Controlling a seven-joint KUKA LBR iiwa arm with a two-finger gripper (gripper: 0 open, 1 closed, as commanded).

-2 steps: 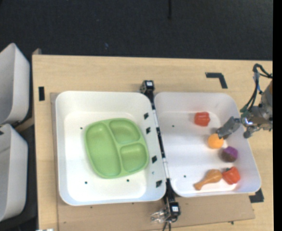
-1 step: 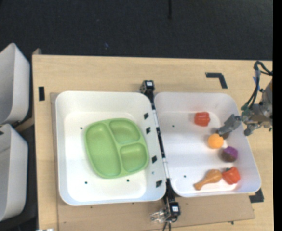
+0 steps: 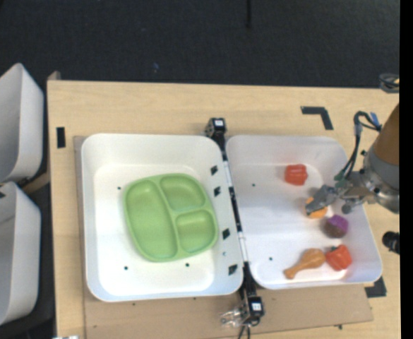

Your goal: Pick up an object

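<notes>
My gripper (image 3: 331, 203) hangs low over the right side of the right bin (image 3: 262, 189), reaching in from the right, and its fingers look spread open. A small orange piece (image 3: 317, 212) lies just under the left fingertip; I cannot tell whether it is touched. A purple ball-like toy (image 3: 337, 225) sits just below the gripper. A red block (image 3: 296, 174) lies up and to the left of it. Near the bin's front edge lie an orange drumstick-shaped toy (image 3: 304, 263) and a red toy (image 3: 339, 257) side by side.
The left bin (image 3: 100, 168) holds a green divided tray (image 3: 169, 216). A black-clipped divider (image 3: 229, 203) runs between the two bins. The grey arm with its orange band (image 3: 386, 143) enters at the right edge. White containers (image 3: 8, 126) stand off the bench at the left.
</notes>
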